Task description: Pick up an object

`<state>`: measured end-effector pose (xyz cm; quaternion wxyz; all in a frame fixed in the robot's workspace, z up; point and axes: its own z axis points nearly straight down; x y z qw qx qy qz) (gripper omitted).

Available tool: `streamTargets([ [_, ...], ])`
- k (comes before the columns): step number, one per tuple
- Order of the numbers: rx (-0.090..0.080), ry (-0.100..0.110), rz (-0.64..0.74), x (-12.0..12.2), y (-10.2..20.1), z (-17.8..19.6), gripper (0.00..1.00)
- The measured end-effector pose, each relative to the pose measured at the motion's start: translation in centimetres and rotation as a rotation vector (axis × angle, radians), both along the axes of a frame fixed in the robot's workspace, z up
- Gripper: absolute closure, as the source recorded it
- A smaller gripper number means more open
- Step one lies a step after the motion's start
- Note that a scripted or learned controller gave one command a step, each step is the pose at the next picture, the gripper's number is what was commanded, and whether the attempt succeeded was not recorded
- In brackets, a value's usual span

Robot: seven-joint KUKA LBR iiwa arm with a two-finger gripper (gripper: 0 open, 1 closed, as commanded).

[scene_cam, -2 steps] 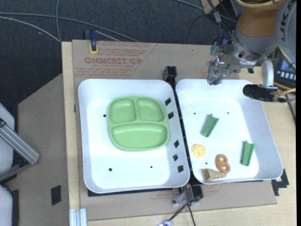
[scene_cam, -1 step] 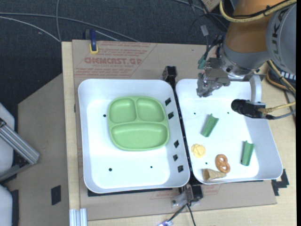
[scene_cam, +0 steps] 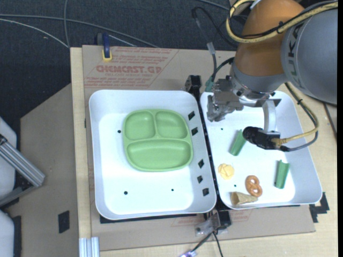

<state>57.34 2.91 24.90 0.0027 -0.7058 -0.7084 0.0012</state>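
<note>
My gripper (scene_cam: 217,113) hangs over the upper left part of the right bin (scene_cam: 303,194), near the wall between the two bins. A green stick (scene_cam: 237,143) lies just below and to the right of it, apart from it. Further down lie a pale yellow piece (scene_cam: 226,171), a brown pretzel (scene_cam: 253,186), a tan wedge (scene_cam: 242,198) and a second green stick (scene_cam: 281,174). Nothing shows between the fingers.
The left bin (scene_cam: 104,189) holds a green divided plate (scene_cam: 157,140) at its middle. A brown board (scene_cam: 134,66) lies under both bins. The arm's orange and grey body covers the upper right of the right bin.
</note>
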Motion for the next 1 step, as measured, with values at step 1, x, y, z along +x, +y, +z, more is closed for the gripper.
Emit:
streamTargets([
  [1,0.0,0.0,0.0,-2.56,3.46,-0.55,1.0],
])
